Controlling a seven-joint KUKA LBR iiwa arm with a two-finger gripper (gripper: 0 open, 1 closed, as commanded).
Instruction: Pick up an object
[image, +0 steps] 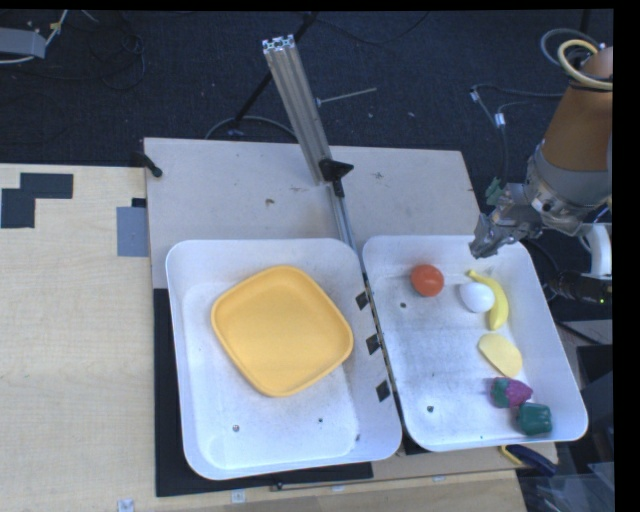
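Leftmost, a square yellow plastic plate (281, 328) lay flat in the left white bin (190, 300). W/in the right white bin (440, 425) sat a round red-orange ball (427, 280), then a white egg-shaped item (476, 297) touching a yellow banana (493, 301), w/ a yellow wedge (501, 354), magenta piece (517, 391) & green blocks (533, 418) lower right. Gripper (487, 242) hung over that bin's far right rim, near the banana; can't tell if its claw was apart or together.

Crowded along right edge of right bin (440, 420) with small objects; bare floor centre-left there. Yellow plate (281, 329) covering most of left bin (200, 440).
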